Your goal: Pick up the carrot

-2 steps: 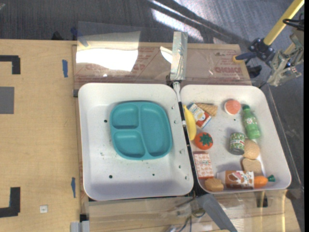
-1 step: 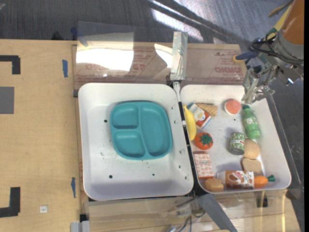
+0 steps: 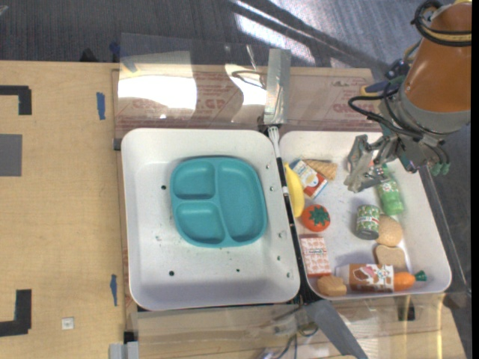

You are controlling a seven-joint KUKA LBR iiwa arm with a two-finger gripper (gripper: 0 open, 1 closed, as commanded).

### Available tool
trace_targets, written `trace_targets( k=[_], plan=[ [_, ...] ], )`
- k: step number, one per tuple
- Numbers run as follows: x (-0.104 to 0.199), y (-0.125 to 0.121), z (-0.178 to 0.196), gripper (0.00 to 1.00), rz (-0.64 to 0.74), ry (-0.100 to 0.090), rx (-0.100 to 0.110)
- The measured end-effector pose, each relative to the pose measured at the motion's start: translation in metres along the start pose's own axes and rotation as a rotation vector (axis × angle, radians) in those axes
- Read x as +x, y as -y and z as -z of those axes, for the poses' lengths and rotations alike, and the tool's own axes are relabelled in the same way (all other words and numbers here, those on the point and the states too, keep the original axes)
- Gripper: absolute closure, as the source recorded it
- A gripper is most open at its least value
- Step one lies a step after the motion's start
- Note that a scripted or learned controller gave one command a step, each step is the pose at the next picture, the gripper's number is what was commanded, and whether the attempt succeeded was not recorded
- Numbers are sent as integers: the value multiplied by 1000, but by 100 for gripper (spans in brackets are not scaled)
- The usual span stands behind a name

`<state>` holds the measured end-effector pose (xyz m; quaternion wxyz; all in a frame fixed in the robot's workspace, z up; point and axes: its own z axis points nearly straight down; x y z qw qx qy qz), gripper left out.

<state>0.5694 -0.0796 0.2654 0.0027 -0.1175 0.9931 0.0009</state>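
Plywood worktop (image 3: 60, 200) carries two shallow white bins side by side; dark flooring lies beyond its far edge.

**Layout and reasons**
- Left bin (image 3: 142, 275) holds a teal divided plate (image 3: 219, 201), set near the centre and well apart from the work area.
- Right bin (image 3: 438, 271) holds the loose items, crowded together, so any descent has little free space around it.
- The carrot (image 3: 405, 280) lies at the near edge of the right bin, close to the near-right corner. Its green top points toward the right wall. Its other end touches or passes behind a small bottle with a red-and-white label (image 3: 370, 277); the exact contact cannot be resolved.
- Two pale bread-like pieces (image 3: 390, 244) sit just beyond the carrot, with a green can (image 3: 367, 221) beside them.
- A banana (image 3: 295, 191) lies along the dividing wall, a tomato (image 3: 316, 218) just beside it.

**Hand status**
- The hand (image 3: 364, 169) hangs over the far half of the right bin, beside a green bottle (image 3: 389, 195). Its fingers (image 3: 355, 172) appear spread, with nothing between them.
- The hand is well apart from the carrot. Judgement: the approach is not yet made, and the wall and the labelled bottle are likely to restrict finger placement.

**Obscured items**
- The arm (image 3: 441, 66) is cut off at the frame's upper right.
- Part of the carrot's length is hidden by the labelled bottle.
- Glare on the clear panel behind the bins washes out its printing.
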Motion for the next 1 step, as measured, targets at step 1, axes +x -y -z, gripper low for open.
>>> trace_targets(
  k=[1],
  plan=[
    [24,-86,35,100,54,3,1]
  ],
)
